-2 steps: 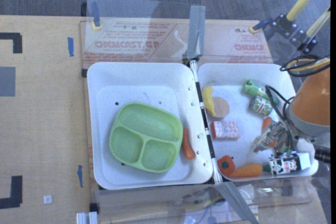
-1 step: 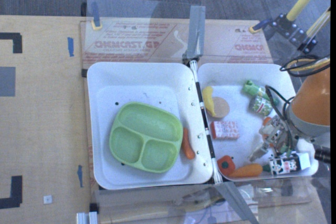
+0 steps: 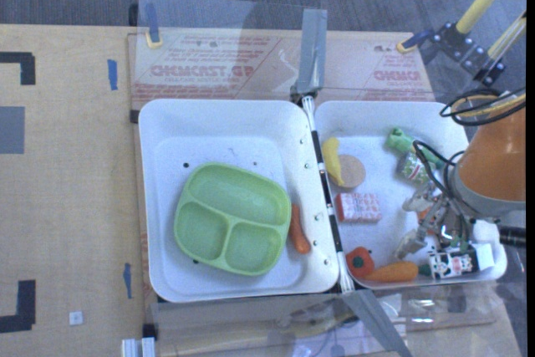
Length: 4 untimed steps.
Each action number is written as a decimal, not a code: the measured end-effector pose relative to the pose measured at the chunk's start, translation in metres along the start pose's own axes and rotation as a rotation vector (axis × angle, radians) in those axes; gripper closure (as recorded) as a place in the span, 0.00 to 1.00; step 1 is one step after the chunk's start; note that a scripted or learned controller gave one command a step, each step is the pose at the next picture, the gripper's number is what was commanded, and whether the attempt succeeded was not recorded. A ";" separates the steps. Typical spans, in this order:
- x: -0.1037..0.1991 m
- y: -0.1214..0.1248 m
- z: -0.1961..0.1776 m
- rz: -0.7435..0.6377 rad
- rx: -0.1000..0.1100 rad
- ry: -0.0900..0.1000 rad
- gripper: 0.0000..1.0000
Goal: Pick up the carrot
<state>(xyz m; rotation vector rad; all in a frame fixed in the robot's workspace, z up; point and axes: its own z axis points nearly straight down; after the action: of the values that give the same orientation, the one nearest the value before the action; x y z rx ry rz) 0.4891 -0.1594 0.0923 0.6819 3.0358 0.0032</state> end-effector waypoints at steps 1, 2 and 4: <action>0.001 0.000 -0.008 0.000 0.001 0.005 1.00; -0.001 0.082 -0.096 0.272 0.010 0.022 1.00; 0.002 0.029 -0.132 0.355 0.010 0.016 1.00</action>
<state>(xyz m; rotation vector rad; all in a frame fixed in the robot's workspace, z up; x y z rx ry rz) 0.4953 -0.1318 0.2247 1.2145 2.8843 0.0012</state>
